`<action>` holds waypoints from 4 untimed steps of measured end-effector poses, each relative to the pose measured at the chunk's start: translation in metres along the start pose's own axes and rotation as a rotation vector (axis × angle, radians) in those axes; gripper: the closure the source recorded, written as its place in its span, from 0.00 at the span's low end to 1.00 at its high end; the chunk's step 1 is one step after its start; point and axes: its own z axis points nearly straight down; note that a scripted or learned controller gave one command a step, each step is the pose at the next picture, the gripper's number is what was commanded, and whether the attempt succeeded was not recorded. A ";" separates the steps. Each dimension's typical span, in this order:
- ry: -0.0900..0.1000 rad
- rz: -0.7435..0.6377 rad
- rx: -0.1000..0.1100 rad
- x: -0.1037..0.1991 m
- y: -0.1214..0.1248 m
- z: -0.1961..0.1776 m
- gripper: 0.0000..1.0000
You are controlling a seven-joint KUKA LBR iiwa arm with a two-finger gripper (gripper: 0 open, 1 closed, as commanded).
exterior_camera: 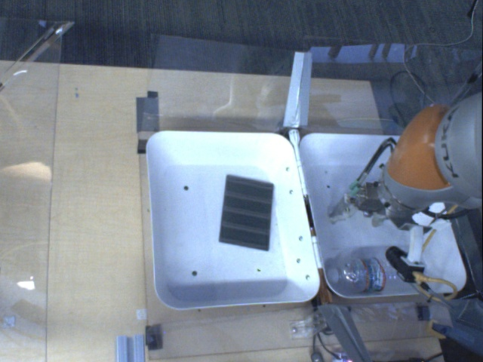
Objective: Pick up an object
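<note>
Over the right bin [332, 176] | gripper [361, 200] low beside clear bottle [361, 273] | jaw state: cannot tell | advice: centre over bottle, descend straight, close across its narrow width

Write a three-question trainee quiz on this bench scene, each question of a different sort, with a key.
1. True or false: the dark ridged slab lies in the left bin.
2. Which bin does the claw hover over? A) left B) right
3. Fill in: the clear bottle lies in the right bin's ____ corner, by the divider.

Key: 1 true; 2 B; 3 near
</note>
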 end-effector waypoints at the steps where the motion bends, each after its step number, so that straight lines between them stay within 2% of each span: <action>1: -0.001 -0.036 0.009 0.018 -0.019 -0.005 0.00; 2: -0.001 -0.155 0.003 0.037 0.050 0.001 0.00; 3: -0.001 -0.167 0.005 0.043 0.024 -0.097 0.00; 4: -0.002 -0.037 0.007 -0.025 -0.024 -0.101 0.00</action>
